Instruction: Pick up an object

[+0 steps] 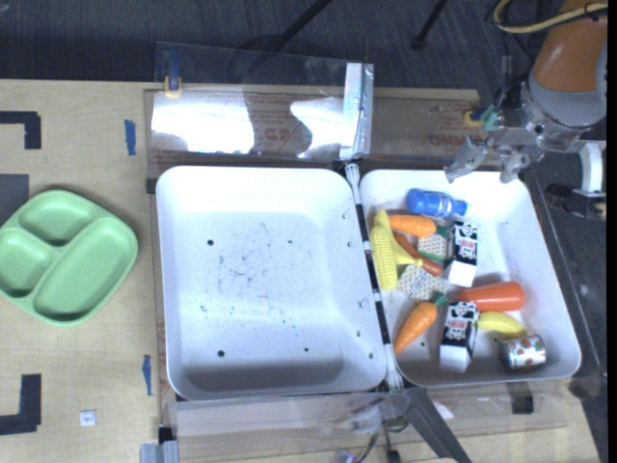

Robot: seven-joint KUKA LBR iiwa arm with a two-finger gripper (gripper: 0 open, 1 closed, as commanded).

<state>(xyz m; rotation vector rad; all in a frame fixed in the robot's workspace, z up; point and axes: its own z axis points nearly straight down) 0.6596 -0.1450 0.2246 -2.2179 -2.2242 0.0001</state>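
Wooden bench (87, 123), dark floor (289, 8) behind

Single fixed cam, mounted above the table (77, 114), looking down at a slant from the near side. Far edge of the table sits at frame top, dark floor beyond it. Mid-range framing: both white bins fit whole, left bin (183, 196) roughly centre frame, right bin (554, 302) toward the right edge. Green divided tray (66, 256) is cut slightly by the left edge. Arm (571, 61) enters at the top right corner, partly cropped. Just one view, no overlap to report.
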